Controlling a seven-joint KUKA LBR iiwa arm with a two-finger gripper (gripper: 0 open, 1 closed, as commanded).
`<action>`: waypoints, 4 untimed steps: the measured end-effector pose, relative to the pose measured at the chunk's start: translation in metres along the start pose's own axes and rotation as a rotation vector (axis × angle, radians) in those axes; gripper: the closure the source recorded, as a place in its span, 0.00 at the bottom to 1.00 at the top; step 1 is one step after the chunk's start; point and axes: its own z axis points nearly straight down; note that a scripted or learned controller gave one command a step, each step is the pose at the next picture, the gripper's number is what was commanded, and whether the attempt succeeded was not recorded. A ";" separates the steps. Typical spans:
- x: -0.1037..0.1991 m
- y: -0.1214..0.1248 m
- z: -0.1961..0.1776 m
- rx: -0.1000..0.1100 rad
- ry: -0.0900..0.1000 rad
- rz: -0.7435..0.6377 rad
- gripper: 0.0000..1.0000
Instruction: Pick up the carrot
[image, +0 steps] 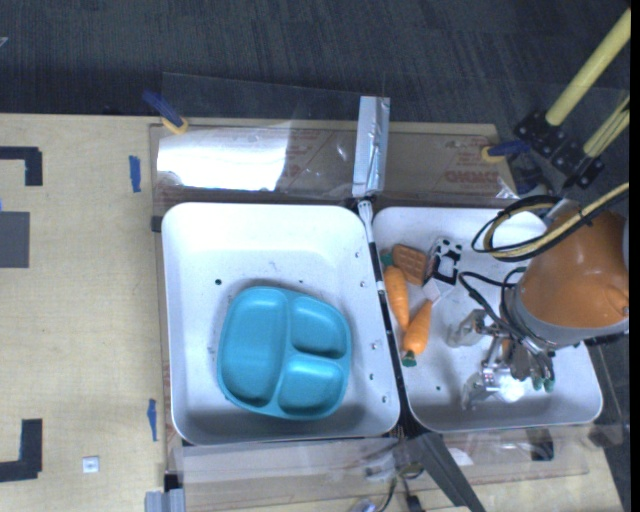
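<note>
Low over the right white bin, the hand hangs near that bin's front right part, under the arm's orange band; whether it is open or closed cannot be told from this slanted overhead view, since its metal parts blur together. Nothing orange lies under it. Two carrots rest at the left side of the same bin, near the wall shared with the other bin: one carrot lies lengthwise beside the wall, and a second carrot sits just right of it, tilted, their lower ends close together. Both are apart from the hand. A brownish block lies just behind them. Black cables loop across the bin's back. The left white bin holds a blue divided plate with three compartments. Both bins sit on a light wooden table.
</note>
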 end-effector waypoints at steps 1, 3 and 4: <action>-0.084 0.041 0.001 -0.003 -0.003 -0.056 0.00; -0.070 0.087 -0.098 -0.001 0.001 0.715 1.00; -0.135 0.145 -0.096 0.001 0.004 1.034 1.00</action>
